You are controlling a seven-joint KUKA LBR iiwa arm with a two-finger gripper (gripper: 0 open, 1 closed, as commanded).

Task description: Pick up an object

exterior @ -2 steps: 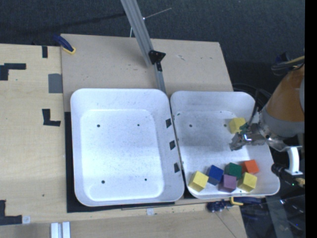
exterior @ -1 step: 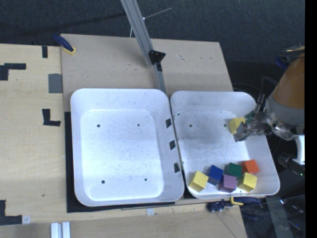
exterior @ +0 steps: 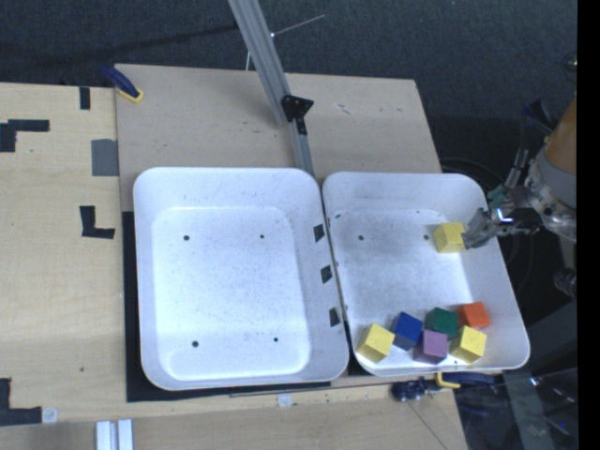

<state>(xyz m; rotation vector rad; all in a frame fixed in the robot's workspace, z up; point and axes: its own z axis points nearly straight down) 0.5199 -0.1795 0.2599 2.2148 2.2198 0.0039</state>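
Reaching for a grasp, the end effector (exterior: 480, 225) touched the yellow cube (exterior: 449, 237) just left — its closure couldn't be told.

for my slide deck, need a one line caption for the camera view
Gripper meets a yellow block in the right bin; six blocks cluster at its near edge.

Looks like a robotics lab: bare plywood bench (exterior: 375, 120) patched with black tape marks (exterior: 91, 221), two white bins (exterior: 150, 195) on it, a slanted aluminium camera pole (exterior: 262, 40), dark carpet (exterior: 450, 26) around.
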